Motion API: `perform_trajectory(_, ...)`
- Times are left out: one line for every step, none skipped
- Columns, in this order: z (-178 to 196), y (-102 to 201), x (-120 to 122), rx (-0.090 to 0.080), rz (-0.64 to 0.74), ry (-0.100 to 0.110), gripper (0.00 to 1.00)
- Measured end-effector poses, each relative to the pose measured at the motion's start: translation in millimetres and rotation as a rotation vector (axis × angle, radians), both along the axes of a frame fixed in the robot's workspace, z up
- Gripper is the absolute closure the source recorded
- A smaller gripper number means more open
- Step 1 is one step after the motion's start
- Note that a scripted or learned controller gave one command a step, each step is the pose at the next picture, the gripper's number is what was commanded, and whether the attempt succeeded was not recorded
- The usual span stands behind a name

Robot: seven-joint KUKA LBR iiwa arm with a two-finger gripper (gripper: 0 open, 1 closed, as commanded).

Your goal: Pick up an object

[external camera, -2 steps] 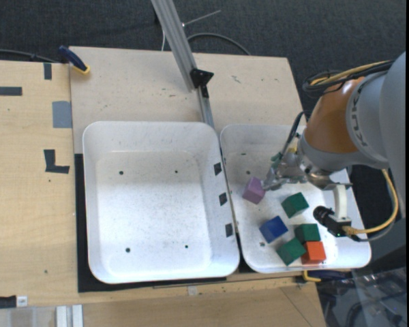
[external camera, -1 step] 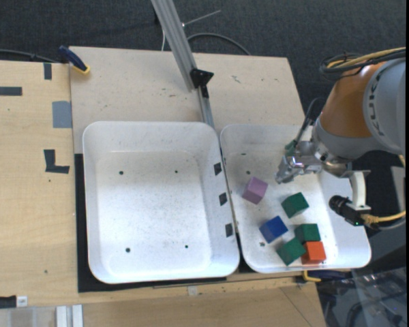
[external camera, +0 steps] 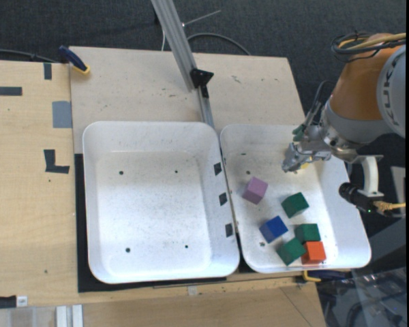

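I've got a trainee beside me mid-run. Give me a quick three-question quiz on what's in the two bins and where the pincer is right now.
1. True or false: every block lies in the right bin.
2. Which block lies nearest the pincer? A) orange block B) purple block C) blue block
3. Fill in: the orange block touches a ____ block.

Key
1. True. The purple block, the blue block, three green blocks and the orange one all sit there; the left bin shows bare floor.
2. B. The purple block is closest, left of and below the pincer.
3. Green. It sits against the green block just above it, with another green block at its left.
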State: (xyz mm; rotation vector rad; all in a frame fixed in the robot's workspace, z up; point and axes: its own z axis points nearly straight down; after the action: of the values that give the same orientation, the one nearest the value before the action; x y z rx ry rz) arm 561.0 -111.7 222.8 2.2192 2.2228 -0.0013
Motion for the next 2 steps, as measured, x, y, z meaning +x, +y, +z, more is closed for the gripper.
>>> perform_trajectory(30.3, -0.5, 1.7, 0.0, -0.001, 0.002, 1.0)
perform_trajectory(28.6, 59.9, 12.2, 0.002, 0.004, 0.006, 1.0)
